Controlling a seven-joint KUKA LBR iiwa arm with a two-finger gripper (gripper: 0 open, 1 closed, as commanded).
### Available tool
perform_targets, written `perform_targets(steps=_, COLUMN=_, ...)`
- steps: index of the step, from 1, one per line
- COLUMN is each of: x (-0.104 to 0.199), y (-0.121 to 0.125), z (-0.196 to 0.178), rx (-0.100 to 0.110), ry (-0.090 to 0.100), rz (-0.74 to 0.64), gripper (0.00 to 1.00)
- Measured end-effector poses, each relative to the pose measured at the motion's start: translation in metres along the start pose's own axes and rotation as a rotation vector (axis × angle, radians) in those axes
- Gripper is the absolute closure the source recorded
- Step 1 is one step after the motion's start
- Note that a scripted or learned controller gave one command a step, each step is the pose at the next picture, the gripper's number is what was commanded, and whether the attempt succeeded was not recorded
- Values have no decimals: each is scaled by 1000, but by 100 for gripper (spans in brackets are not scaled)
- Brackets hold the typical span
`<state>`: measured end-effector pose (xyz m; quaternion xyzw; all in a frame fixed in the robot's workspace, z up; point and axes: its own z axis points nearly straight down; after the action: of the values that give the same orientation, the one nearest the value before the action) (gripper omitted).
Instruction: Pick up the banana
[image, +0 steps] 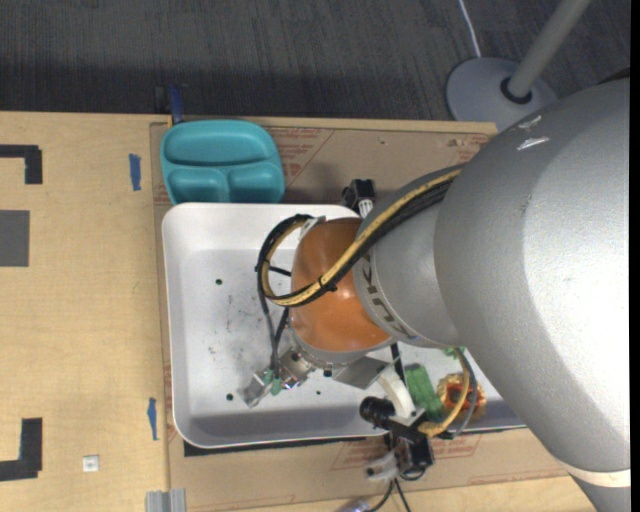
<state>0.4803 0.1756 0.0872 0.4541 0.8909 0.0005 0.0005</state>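
Observation:
My gripper (262, 384) hangs low over the near part of the left white bin (200, 300), close above its floor. Its tip is small and partly hidden under the wrist. The grey arm with its orange band (335, 290) reaches in from the right and covers the bin's right half and most of the second bin. Nothing can be made out at the gripper's tip.
A teal moulded tray (222, 160) stands just behind the left bin. A green object (420, 390) and something orange-yellow (462, 395) peek out under the arm at the near right. Black and yellow cables (275, 265) loop off the wrist. Bare cardboard bench lies to the left.

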Motion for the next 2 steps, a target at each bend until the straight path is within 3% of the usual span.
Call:
perform_targets(steps=1, x=1, y=48, z=0, rx=-4, ry=-1, rz=67, gripper=0)
perform_targets(steps=2, x=24, y=38, z=-29, rx=1, ry=0, rz=459, gripper=0)
